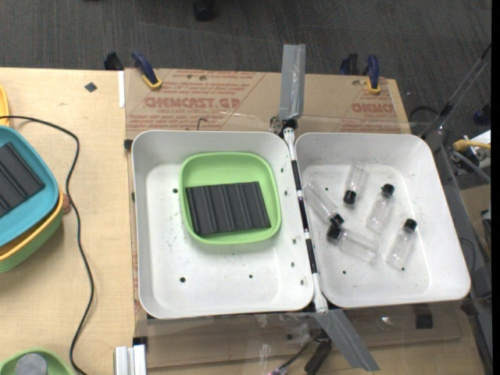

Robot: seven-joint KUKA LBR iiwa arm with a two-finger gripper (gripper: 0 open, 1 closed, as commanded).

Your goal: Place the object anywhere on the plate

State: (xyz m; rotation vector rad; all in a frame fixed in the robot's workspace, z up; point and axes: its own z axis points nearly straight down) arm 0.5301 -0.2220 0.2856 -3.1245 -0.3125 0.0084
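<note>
From my remote station, the green plate [229,201] sits bearing a dark ribbed mat [230,208] while clear vials [362,209] lie scattered in the bin [437,283] right of it, none yet picked, so I judge grasping one comes next.

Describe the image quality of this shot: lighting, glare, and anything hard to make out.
Camera view: even, soft overhead light with faint shadows inside the left bin; the green plate and its dark ribbed insert read sharply; the clear vials in the right bin nearly blend into the white floor, only their black caps standing out; slight overall softness.
</note>
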